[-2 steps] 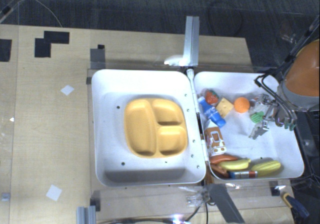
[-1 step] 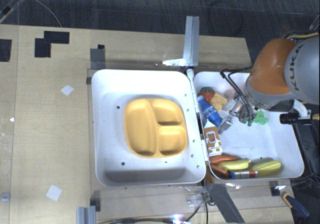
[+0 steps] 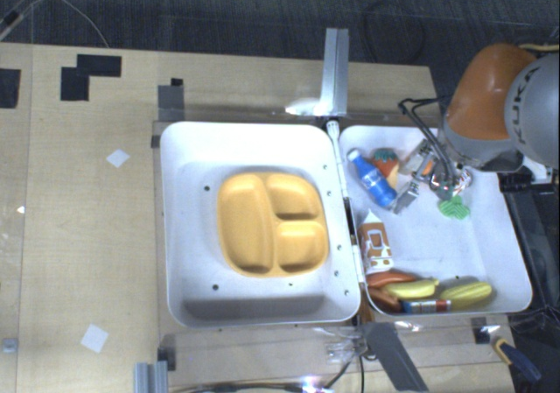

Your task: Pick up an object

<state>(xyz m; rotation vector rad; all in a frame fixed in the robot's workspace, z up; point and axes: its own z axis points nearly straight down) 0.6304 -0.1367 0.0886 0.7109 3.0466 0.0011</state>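
My gripper (image 3: 409, 193) reaches in from the right and hangs over the upper middle of the right bin (image 3: 490, 247). Just to its left lies a blue bottle with a white cap (image 3: 371, 178), slanted. A small orange and teal object (image 3: 385, 159) sits behind the bottle, close to the gripper. A green object (image 3: 454, 207) lies just right of the gripper. Nothing can be seen held in the gripper.
A yellow divided tray (image 3: 269, 222) lies in the left bin (image 3: 188, 295). A small brown and white box (image 3: 374, 245) rests by the right bin's left wall. Two yellow bananas (image 3: 440, 291) and a red item (image 3: 388, 278) crowd its front edge. The arm's orange band (image 3: 486, 94) looms at the back right.
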